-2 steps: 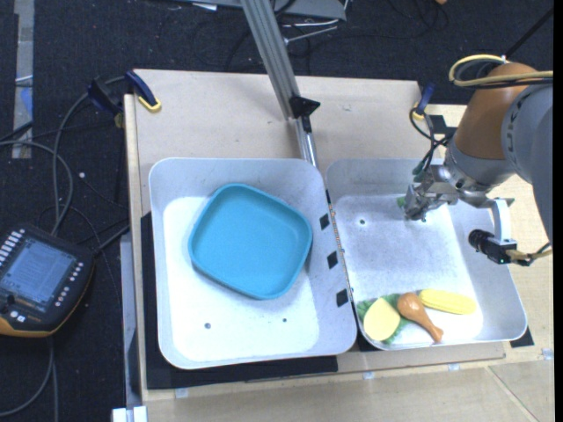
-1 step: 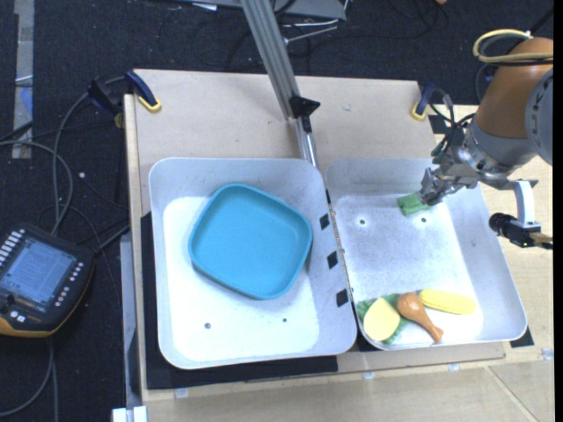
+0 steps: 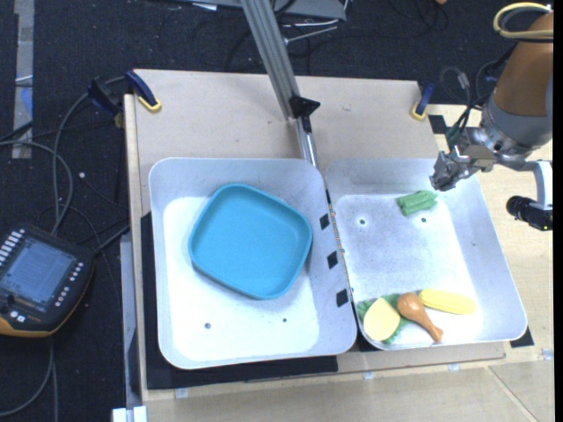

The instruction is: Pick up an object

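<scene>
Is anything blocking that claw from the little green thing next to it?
Nothing visible does. The tool hangs just right of the green piece near the far wall of the right bin; the other toys lie along the near edge.

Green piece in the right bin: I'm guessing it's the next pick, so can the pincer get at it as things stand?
Probably yes. The pincer sits just beside the green piece, which lies alone with nothing on it.
</scene>
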Controlling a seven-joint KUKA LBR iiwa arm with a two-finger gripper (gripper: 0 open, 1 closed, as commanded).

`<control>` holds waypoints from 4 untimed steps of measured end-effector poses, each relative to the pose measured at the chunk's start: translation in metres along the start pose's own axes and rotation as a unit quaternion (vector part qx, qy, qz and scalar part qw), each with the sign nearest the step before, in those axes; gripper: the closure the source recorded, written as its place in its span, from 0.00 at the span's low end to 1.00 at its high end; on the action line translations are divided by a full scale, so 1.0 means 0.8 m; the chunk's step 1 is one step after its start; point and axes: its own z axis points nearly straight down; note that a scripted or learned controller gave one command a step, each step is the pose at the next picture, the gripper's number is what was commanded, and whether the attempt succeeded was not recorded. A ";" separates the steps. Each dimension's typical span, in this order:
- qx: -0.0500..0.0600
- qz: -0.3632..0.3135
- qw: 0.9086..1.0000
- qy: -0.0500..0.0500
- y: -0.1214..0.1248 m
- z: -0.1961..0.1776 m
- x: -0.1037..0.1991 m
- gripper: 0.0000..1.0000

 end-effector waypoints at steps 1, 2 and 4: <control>0.002 -0.002 1.000 0.001 -0.002 0.000 0.071 1.00; 0.002 -0.002 1.000 0.001 -0.013 0.003 0.127 1.00; 0.002 -0.002 1.000 0.001 -0.034 -0.033 0.260 1.00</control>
